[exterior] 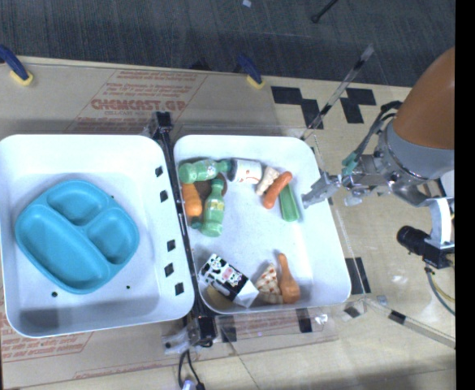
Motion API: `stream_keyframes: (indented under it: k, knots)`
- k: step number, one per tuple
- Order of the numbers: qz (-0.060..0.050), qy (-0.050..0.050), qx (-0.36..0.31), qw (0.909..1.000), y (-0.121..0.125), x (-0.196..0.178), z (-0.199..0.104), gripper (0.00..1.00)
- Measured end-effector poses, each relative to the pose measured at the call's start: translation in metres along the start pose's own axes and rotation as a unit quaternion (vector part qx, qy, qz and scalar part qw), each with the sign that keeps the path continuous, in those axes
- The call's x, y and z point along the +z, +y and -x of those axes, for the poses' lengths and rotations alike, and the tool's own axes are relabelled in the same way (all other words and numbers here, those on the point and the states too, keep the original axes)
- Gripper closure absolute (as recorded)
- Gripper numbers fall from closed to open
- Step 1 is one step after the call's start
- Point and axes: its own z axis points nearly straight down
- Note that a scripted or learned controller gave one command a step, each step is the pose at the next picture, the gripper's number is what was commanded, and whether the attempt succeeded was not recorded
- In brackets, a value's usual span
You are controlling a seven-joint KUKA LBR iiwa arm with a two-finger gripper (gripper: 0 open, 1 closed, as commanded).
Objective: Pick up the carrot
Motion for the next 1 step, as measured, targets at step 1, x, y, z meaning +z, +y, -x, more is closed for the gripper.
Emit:
stream_keyframes:
  k: [1]
  knots:
    - [-0.004,0.001,0.05,0.9987,0.0149,0.1122,-0.0047,0.0]
